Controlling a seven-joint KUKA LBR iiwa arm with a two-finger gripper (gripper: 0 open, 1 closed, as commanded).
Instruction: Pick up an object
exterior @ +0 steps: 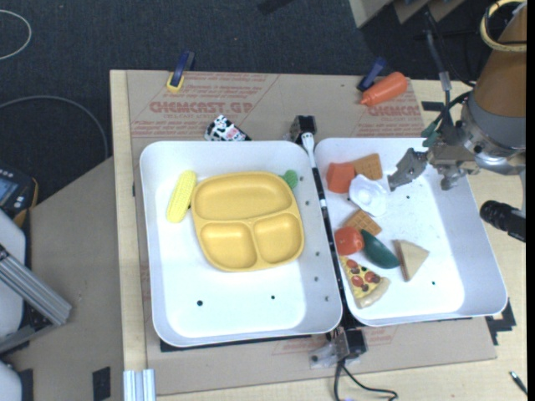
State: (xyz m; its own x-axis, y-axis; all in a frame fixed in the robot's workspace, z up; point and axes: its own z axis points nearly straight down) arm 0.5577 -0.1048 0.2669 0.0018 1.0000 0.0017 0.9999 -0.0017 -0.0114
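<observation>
Yellow plastic corn cob point(180, 195) in my left white bin point(167, 303) beside a yellow three-section plate point(247, 219), right white bin point(468, 295) crowded with toy food, pizza slice point(365, 280), red pepper point(349, 240), white cup point(369, 195), my grey two-finger gripper point(407, 170) just above that cup, fingers apart, clasping nothing.

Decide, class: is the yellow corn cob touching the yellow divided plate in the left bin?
Touching. In the camera view the corn cob lies against the divided plate's left rim, with no white bin floor between them.

Arm point(501, 82) cut off by the right edge; green item point(290, 178) half hidden behind yellow tray point(247, 220)
</observation>
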